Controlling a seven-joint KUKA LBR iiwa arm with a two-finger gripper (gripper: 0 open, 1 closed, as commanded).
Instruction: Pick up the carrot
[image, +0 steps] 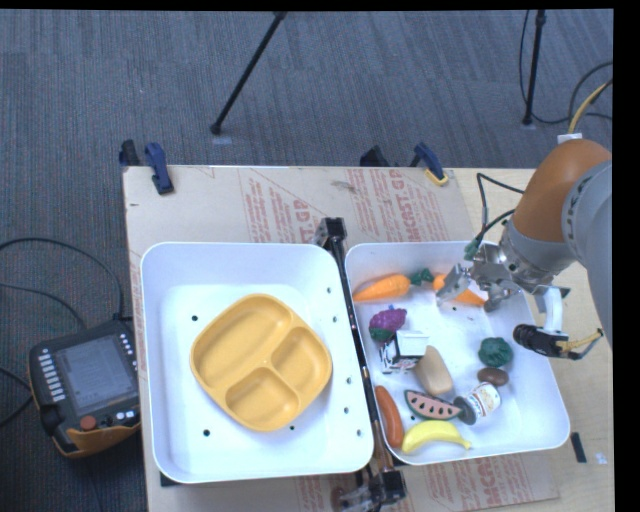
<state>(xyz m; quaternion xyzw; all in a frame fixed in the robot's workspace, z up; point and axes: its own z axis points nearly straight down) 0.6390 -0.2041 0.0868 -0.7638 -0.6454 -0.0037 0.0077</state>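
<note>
Orange is the colour to look for, because the task is about a carrot. Looking down from the one camera above the bench, two white bins sit side by side. The left bin (160, 300) has a yellow plate (261, 361) with three parts, and nothing is on the plate.

The right bin (545, 420) is full of toy food. One carrot (382, 289) lies near the top left corner of that bin, on its side, with its green top pointing right. It lies apart from the purple grapes (388, 321) below it, so it looks easy to reach from above.

The grey arm (560, 215) comes in from the right. Its gripper (470, 287) is low over the top of the right bin. A second small orange thing (468, 297) sits right at the gripper's tip. It may be another carrot, but part of it is hidden. I cannot tell if the gripper is clenched on it or just touching it.

Lower down lie a brown potato (434, 372), a slice of watermelon (432, 405), a banana (437, 435), a red sausage (390, 416) and a small jar (482, 401). They are well away from the gripper, so they should not get in the way.
</note>
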